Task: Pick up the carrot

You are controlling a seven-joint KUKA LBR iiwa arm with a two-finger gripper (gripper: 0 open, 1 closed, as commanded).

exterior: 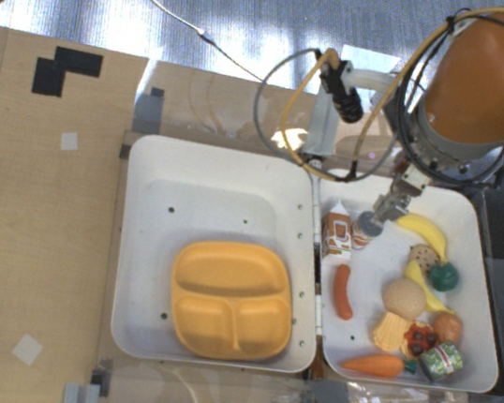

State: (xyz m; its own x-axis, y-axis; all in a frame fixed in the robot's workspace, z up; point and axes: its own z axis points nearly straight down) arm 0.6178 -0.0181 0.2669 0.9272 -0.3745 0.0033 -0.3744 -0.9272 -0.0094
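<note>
Wooden bench (37,238) is carrying two shallow white bins side by side, with cables looping over the far edge.

- Left bin (156,181) is holding a yellow sectioned tray (232,299), sitting toward its near side, likely waiting as a drop-off spot.
- Right bin (481,280) is holding the toy food, crowded mostly along its right and near sides: banana (425,233) at the far right, small carton (337,235) by the dividing wall, red sausage (344,291) nearer, a green ball (445,276), a round tan piece (404,297) and a green can (441,361) near the right corner.
- Carrot (375,364) is lying flat along the near wall of the right bin, tip pointing left, its right end just beside the can and a red cluster (420,339). Its left side looks free, so an approach from there seems easier, as a judgement.
- Arm is reaching in from the right; pincer (370,226) is hanging over the far part of the right bin, just beside the carton, between carton and banana.
- Pincer state: cannot tell whether it is released or clenched at this angle; nothing is visibly being grasped.
- Carrot is lying well apart from the pincer, toward the near side and slightly right, with sausage and tan piece in between.
- Judgement: the pick is not yet done.
</note>
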